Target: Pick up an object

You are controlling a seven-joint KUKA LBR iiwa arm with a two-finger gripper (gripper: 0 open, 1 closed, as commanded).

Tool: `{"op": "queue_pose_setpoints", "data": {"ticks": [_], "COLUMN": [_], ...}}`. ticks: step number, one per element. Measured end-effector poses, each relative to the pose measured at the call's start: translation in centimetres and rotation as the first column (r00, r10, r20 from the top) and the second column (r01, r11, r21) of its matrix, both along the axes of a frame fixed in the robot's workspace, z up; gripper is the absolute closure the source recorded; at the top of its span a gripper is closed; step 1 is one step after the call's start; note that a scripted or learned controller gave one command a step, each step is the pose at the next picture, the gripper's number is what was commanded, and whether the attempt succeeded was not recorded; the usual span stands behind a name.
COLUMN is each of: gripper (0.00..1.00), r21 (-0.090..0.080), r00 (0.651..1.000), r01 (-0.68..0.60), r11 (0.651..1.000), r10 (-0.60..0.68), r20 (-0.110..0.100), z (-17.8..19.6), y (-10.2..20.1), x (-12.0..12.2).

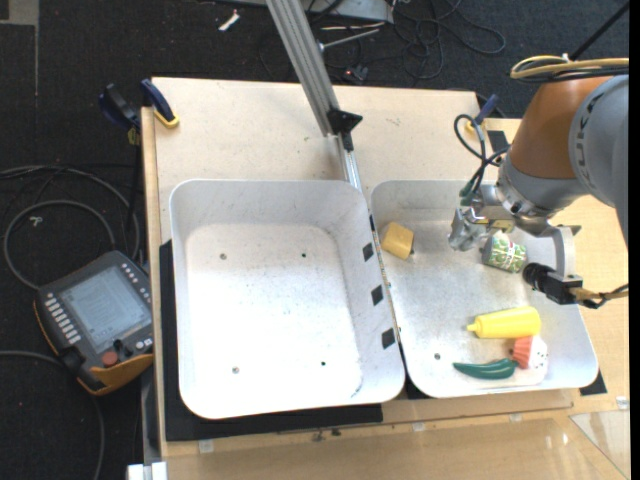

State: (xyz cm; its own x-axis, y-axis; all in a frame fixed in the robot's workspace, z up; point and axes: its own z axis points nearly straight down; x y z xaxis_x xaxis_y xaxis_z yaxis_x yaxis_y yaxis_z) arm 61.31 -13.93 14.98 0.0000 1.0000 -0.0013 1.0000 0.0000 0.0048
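Where the grey arm with its orange band (565, 118) reaches in from the right, its metal claw (466, 230) hangs low over the upper part of the right-hand shallow white bin (440, 368). Claw seen from above at a slant; how far it is open cannot be told, and nothing shows between its tips.

Right bin contents:
- pale yellow foam block (398, 240), near the bin's left wall, upper half, left of the claw and apart from it.
- green-and-white patterned rounded object (505, 254), just right of the claw, partly under the wrist hardware; contact with the claw cannot be judged.
- yellow plastic squeeze-bottle shape (505, 322), lying on its side in the lower right of the bin.
- small orange-red piece (522, 350) just below the yellow bottle, against a white speckled rounded item (538, 356) at the bin's lower right corner.
- dark green pepper-shaped toy (487, 369), lying flat along the lower edge, just left of the orange-red piece.

Left-hand shallow white bin (265, 298): bare floor with a few dark specks; sits side by side with the right bin, rims touching along the middle.

Both bins rest on the light wooden desk (250, 128). A slanted aluminium rail (305, 53) crosses the desk's top edge toward the bins' junction. A grey-and-orange handheld control pendant (95, 318) lies on the dark floor, left of the desk.
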Motion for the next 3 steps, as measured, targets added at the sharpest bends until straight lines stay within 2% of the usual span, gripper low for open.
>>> {"op": "queue_pose_setpoints", "data": {"ticks": [1,2,3], "gripper": [1.00,1.00,1.00], "r21": [-0.001,0.000,0.003], "r00": [1.000,1.000,1.000], "r01": [0.001,-0.002,-0.008], "r11": [1.000,1.000,1.000], "r10": [-0.001,0.002,0.008], "r20": [0.002,0.001,-0.002], "z": [6.1,10.3,11.0], "y": [-0.9,-0.9,4.6], "x": [0.1,0.2,0.6]}}
